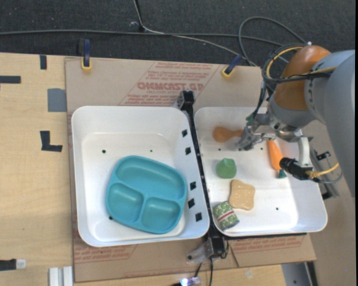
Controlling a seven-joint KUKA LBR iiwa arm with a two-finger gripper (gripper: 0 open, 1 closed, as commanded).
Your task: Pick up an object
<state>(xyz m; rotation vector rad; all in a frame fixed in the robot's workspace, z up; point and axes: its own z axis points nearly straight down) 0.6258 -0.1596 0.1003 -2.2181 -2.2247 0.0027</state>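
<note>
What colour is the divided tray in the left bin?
Teal blue; the divided tray shows clearly in the camera view.

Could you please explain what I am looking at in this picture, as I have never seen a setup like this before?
One camera looks down at a slant on a bench with two shallow white bins. The grey machine on the right is a robot arm; its gripper hangs over the right bin. That bin holds a brown spoon-like piece, an orange carrot, a green block, a tan slice and a small patterned packet. The left bin holds a teal divided tray. Nothing visibly sits between the fingers.
</note>
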